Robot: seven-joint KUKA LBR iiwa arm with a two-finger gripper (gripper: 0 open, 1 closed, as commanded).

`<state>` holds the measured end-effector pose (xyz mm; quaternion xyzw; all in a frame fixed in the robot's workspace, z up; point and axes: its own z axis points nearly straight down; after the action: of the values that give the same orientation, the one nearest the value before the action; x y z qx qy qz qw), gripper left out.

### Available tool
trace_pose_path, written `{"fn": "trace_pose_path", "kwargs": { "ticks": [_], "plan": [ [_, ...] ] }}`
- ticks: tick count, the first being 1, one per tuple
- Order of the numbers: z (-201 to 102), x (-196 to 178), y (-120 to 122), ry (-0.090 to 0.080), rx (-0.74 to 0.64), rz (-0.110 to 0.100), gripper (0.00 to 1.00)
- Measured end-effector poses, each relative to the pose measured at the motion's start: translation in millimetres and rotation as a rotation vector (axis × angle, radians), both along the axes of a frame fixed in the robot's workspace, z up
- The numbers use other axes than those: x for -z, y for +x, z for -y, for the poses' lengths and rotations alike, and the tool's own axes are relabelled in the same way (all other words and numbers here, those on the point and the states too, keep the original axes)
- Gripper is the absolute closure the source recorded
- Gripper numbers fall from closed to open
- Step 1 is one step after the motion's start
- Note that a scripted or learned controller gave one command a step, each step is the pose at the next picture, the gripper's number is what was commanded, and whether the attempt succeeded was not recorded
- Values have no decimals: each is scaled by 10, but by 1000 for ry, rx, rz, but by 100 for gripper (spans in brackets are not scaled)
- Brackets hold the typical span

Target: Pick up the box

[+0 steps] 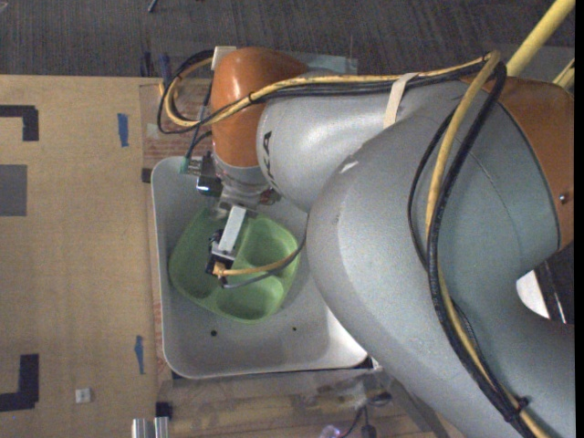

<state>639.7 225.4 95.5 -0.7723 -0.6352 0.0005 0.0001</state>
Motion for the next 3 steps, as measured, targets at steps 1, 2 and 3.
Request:
{"fn": "trace_pose_path", "kwargs": {
  "ticks": [1, 2, 3],
  "plan": [
    [1, -1619, -137, -2, 129, -4, 100],
    [10, -391, -396, -2, -73, -9, 100],
    [9, -467, -399, -2, -71, -13, 100]
  ]
}}
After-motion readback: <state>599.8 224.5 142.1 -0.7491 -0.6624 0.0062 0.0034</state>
